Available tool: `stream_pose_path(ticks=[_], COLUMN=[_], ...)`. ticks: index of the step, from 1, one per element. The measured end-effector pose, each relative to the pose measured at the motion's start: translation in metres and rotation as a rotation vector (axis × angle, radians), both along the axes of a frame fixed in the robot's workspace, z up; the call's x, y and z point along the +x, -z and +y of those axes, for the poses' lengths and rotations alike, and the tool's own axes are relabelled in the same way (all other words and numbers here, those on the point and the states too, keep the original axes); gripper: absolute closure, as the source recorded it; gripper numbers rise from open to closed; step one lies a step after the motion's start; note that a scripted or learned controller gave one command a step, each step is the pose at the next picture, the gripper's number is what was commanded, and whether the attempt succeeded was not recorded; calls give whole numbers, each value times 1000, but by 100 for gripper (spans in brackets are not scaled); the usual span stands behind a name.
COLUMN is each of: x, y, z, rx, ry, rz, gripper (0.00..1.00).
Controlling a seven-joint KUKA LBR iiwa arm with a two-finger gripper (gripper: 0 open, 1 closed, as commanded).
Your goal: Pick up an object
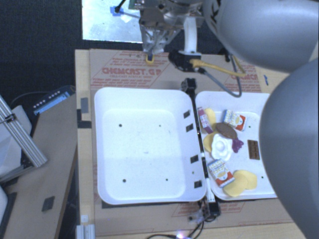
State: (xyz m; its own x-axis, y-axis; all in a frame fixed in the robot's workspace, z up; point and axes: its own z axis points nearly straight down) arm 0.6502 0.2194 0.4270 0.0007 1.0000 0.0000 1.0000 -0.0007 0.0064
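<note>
My gripper (150, 54) hangs high over the far rim of the left bin (144, 148), with its fingers drawn together in a narrow V. A small yellow piece (149, 59) shows pinched at their tips. The right bin (264, 195) holds several toy food items: a white fried egg (221, 147), a brown oval piece (225, 130), a small carton (233, 118), a second carton (219, 169), a yellow wedge (240, 181), a purple bit (238, 144) and a dark red packet (203, 118). The arm's grey body hides that bin's right part.
A row of black clips (192, 128) runs along the divider between the bins. Yellow and grey cables (219, 71) trail from the wrist over the cardboard behind the bins. A metal rail (20, 138) lies on the bench at left.
</note>
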Motion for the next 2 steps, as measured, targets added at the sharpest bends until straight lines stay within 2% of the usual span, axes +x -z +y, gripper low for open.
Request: stream_pose_path(ticks=[1,2], x=[-76,-160], y=[-12,15], z=[17,15], rx=[3,0], ry=[-10,-9], rz=[6,11], gripper=[100,100])
